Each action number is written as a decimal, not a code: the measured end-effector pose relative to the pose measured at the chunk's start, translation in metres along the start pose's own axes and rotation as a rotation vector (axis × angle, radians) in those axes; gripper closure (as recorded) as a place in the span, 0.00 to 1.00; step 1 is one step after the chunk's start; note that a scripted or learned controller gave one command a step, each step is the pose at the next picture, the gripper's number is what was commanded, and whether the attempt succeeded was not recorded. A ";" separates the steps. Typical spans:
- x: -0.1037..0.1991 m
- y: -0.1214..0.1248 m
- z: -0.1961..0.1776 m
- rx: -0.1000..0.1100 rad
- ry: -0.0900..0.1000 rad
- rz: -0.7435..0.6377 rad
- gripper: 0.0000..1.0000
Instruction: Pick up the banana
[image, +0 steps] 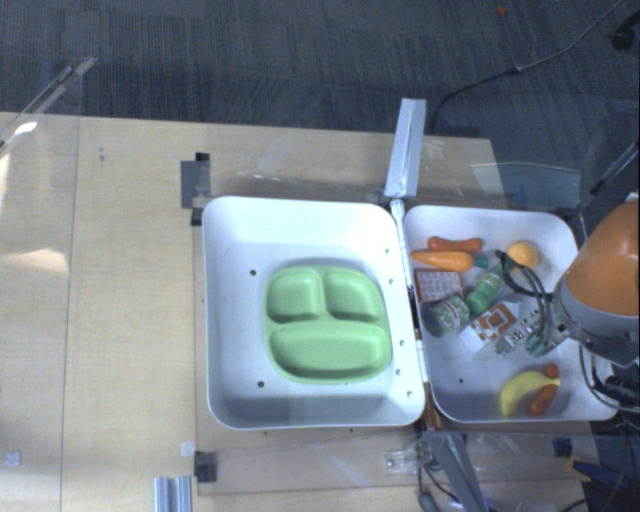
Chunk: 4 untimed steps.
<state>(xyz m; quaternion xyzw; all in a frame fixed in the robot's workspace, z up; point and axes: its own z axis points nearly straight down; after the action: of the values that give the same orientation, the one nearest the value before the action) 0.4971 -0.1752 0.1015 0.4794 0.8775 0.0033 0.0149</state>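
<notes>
The yellow banana (519, 390) lies near the front edge of the right bin (470, 402). A small orange-red piece (543, 399) rests against its right side. My gripper (524, 334) hangs over the middle right of that bin, a short way behind the banana and apart from it. Dark cables run along it from the grey wrist and the orange band (610, 262). Nothing shows as held.
The right bin also holds two carrots (447, 253), a yellow-orange round fruit (523, 254), a green can (485, 291), a grey-green can (445, 315) and a printed packet (438, 285). In the left bin (230, 300) sits a green compartment tray (328, 322).
</notes>
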 end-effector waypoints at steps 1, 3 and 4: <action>-0.024 0.051 -0.119 0.017 0.015 0.250 1.00; -0.003 0.013 -0.033 0.020 0.022 0.073 0.00; 0.010 0.000 0.011 0.009 0.014 -0.042 0.00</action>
<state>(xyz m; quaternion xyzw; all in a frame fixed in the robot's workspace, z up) 0.4920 -0.1665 0.0906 0.4607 0.8875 0.0023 0.0066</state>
